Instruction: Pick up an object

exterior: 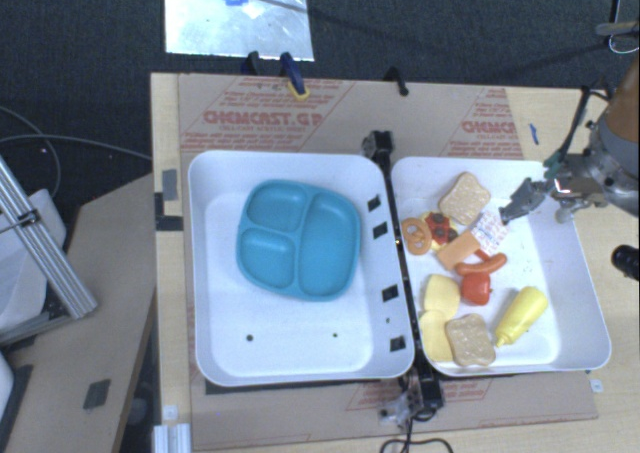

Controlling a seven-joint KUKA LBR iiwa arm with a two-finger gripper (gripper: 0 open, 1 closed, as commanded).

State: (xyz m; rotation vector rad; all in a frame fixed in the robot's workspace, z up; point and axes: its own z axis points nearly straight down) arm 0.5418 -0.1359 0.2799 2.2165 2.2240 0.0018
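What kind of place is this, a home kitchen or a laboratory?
Probably a robotics lab: two white bins on a cardboard-covered bench, toy food rather than real, and an arm reaching in.

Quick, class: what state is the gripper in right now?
Gripper: whether open or closed cannot be told; it hangs over the right bin near the bread slice, with nothing seen in its grasp.

The arm (pixel 612 156) is grey metal with an orange band above the wrist. Its gripper (pixel 518 203) is a slim, dark grey piece. A thin dark cable runs beside the wrist.
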